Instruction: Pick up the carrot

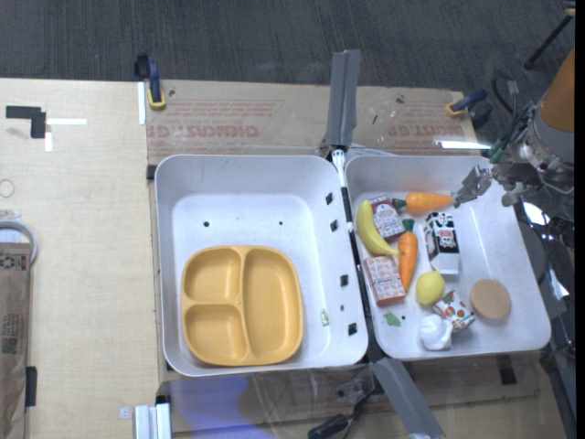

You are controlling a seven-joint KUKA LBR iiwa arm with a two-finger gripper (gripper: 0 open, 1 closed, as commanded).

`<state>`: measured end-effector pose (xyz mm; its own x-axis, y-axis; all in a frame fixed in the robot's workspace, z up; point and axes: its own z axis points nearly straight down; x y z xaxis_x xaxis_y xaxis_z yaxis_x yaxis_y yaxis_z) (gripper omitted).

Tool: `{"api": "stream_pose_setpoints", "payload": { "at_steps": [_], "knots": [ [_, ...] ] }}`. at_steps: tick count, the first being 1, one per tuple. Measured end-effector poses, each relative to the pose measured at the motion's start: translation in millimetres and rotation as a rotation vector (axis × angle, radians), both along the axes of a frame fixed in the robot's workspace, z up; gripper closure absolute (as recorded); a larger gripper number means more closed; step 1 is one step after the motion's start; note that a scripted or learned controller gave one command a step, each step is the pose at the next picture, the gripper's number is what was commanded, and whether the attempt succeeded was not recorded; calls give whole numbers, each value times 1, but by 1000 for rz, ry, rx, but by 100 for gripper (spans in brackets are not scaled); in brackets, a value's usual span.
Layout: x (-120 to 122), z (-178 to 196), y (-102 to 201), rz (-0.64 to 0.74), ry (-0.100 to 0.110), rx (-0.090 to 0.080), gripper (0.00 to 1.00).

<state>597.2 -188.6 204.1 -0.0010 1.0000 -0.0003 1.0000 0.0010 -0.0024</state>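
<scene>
The worktop (73, 245) carries two shallow white bins side by side. The left bin (247, 181) holds a yellow divided plate (243, 305) toward its front edge. The right bin (512, 273) holds a cluster of play food along its left half. The arm (558, 117) comes in over the right bin's back right corner, and its pincer (474, 187) sits just right of an orange carrot (428, 202) lying crosswise near the back edge; whether its tips are parted or closed cannot be told. A banana (370, 230) lies by the left wall, a second carrot (408, 257) points frontward mid-bin, a milk carton (443, 242) stands beside it, and a lemon (430, 288) and a brown disc (491, 299) rest nearer the front.
</scene>
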Motion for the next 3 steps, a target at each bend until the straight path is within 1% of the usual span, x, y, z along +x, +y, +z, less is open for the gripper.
{"api": "stream_pose_setpoints", "payload": {
  "at_steps": [1, 2, 3],
  "knots": [
    [62, -19, 52, 62, -1, -1, 0],
    [50, -96, 57, 192, -14, -5, 0],
    [28, -12, 102, 326, -3, -1, 0]
  ]
}}
